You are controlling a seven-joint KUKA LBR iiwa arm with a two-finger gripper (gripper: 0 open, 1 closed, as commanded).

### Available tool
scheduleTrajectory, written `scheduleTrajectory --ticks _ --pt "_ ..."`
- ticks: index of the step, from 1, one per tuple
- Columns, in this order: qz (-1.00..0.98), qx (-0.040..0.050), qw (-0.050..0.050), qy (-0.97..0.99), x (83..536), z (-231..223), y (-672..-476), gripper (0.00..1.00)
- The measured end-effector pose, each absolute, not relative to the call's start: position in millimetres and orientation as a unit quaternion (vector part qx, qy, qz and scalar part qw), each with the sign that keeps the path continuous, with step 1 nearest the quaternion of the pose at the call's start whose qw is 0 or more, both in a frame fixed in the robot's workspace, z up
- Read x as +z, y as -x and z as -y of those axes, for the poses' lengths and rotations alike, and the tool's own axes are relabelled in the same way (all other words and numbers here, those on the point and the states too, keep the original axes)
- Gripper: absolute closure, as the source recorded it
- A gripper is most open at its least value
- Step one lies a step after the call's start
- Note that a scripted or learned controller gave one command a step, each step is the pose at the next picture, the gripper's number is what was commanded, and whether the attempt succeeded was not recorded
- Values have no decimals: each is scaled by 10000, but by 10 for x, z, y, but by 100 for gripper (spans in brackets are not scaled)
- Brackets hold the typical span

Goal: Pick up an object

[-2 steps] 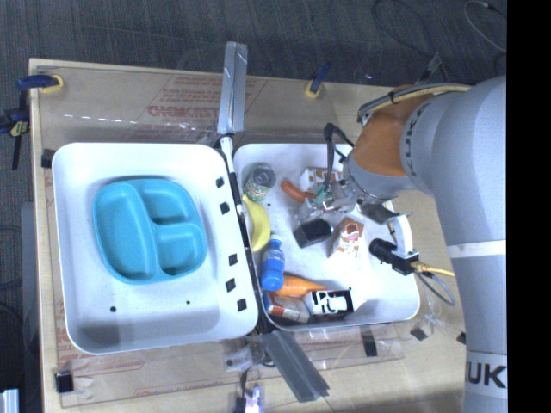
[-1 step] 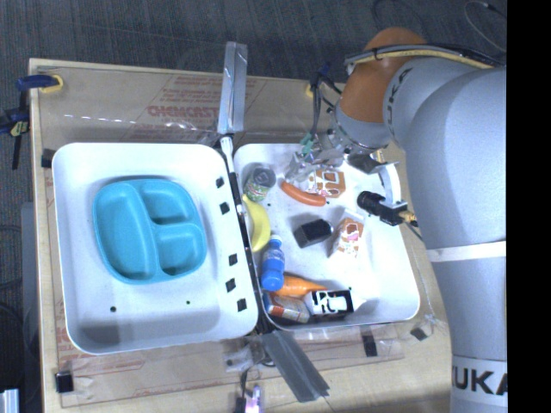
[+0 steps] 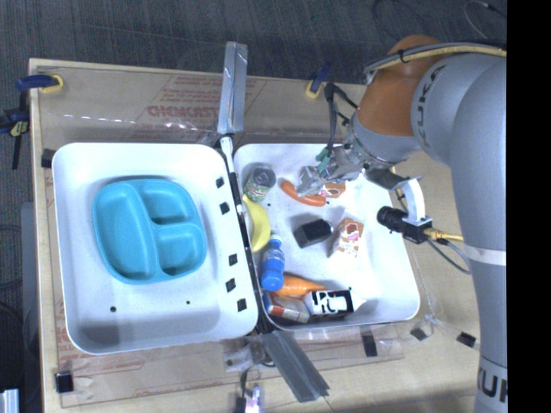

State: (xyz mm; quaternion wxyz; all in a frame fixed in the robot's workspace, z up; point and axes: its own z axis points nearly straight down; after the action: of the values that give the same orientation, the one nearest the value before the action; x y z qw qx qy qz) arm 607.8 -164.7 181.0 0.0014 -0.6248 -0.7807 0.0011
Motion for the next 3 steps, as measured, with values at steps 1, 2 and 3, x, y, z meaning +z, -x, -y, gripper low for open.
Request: scheduleTrajectory --ticks 1,2,3 --pt "7779 8 0 6284 888 1982 -5794 0" --pt "7405 91 17 6720 897 1402 -6526 0" --pt "7295 7 9 6840 1393 2115 -6534 0"
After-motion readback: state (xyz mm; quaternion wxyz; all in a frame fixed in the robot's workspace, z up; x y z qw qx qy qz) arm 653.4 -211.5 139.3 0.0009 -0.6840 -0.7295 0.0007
